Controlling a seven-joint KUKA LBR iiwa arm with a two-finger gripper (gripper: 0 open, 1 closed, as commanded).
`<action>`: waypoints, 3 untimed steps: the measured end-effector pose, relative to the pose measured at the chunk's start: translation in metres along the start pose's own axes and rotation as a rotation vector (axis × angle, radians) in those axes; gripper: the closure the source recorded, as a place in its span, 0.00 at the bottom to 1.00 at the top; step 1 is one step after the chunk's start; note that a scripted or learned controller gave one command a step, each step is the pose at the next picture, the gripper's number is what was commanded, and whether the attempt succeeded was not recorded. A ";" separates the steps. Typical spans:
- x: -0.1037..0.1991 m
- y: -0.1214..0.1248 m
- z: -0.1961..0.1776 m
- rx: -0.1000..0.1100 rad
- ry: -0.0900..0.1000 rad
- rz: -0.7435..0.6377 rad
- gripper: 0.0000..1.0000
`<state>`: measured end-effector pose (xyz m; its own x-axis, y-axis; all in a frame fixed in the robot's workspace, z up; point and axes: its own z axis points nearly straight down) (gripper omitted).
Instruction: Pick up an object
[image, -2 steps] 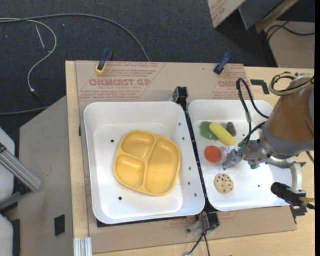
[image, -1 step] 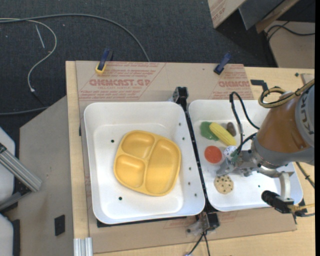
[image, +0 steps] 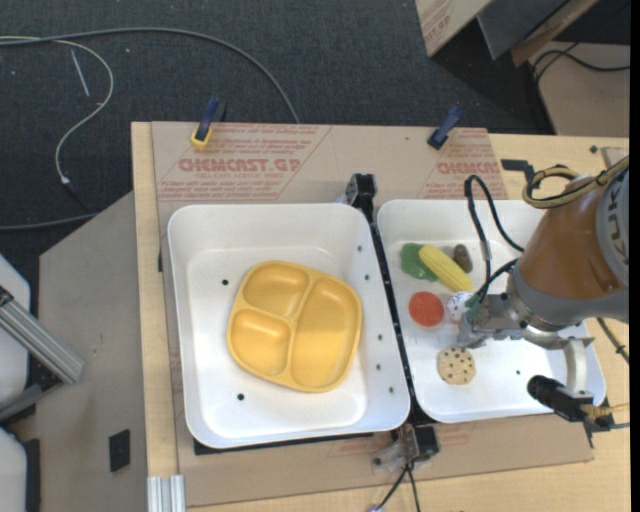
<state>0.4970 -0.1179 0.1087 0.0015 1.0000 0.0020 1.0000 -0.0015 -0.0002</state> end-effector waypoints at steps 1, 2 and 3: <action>0.000 0.012 -0.054 -0.006 -0.003 -0.003 1.00; -0.003 0.020 -0.115 -0.007 -0.003 -0.003 1.00; -0.003 0.020 -0.134 -0.003 -0.002 -0.003 1.00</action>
<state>0.5175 -0.1211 0.2429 -0.0012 1.0000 -0.0004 1.0000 0.0012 0.0031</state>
